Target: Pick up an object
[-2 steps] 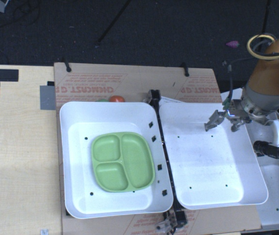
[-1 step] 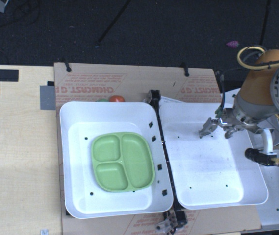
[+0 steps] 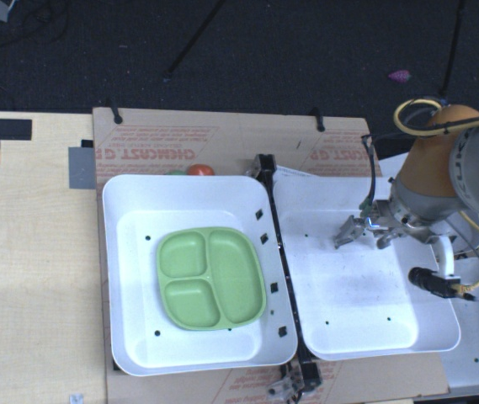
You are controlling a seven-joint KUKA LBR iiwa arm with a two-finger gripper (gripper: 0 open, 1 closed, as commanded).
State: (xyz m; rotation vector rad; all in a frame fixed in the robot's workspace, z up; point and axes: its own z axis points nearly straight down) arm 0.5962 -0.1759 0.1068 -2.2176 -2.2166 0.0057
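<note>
Dark floor with loose cables behind; pale wooden desk [image 3: 29, 251] below, carrying a cardboard sheet [image 3: 222, 141] and two white bins side by side.

Left bin [image 3: 130, 217]: one green plate [image 3: 211, 278] with three compartments, lying flat, right way up, roughly centred on the bin floor, apart from every wall. Small red-and-green object [image 3: 195, 171] just behind the left bin's far rim, on the cardboard, mostly hidden.

Right bin [image 3: 357, 310]: gripper [image 3: 364, 230] low over the far half, near the bin floor, well apart from the plate. Fingers spread and released, nothing between them.

Handling, judged from looks: plate likely moulded plastic, so light, stiff, not fragile, smooth and probably slippery. Too broad for a grip across the whole body. Best hold likely the raised outer rim, one finger inside and one outside, or across one of the dividing ridges. Flat seating leaves little room under the edge; risk of fingers skating off or the plate tipping from an off-centre pinch.
</note>
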